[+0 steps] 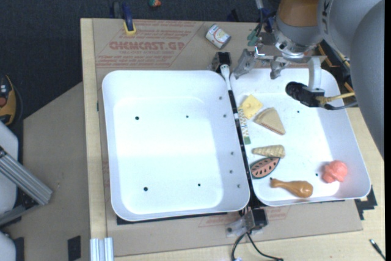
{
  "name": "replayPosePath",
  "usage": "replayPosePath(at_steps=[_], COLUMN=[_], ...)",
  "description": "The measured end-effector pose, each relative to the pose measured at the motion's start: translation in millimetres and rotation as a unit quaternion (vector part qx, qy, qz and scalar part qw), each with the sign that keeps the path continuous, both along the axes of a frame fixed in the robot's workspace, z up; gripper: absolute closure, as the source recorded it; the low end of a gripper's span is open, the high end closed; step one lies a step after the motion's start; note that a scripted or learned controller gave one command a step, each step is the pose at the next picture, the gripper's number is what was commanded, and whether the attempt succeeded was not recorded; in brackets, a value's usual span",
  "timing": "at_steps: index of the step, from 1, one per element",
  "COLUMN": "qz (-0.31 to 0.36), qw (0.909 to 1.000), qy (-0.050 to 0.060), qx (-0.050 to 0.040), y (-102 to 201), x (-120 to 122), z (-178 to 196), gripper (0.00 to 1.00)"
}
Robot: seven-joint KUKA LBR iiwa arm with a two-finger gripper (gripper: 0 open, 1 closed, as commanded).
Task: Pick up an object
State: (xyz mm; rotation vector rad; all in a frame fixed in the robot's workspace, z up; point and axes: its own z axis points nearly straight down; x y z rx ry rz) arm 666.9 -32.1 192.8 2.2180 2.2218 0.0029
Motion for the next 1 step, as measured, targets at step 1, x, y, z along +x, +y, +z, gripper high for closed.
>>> replayPosePath(at_steps=[1], qz=[0.003], qw=[1.0000], qy=[-0.003], qx=[0.0005], y=[78.0], x=[0.6], z=[51.8], gripper=[0.00])
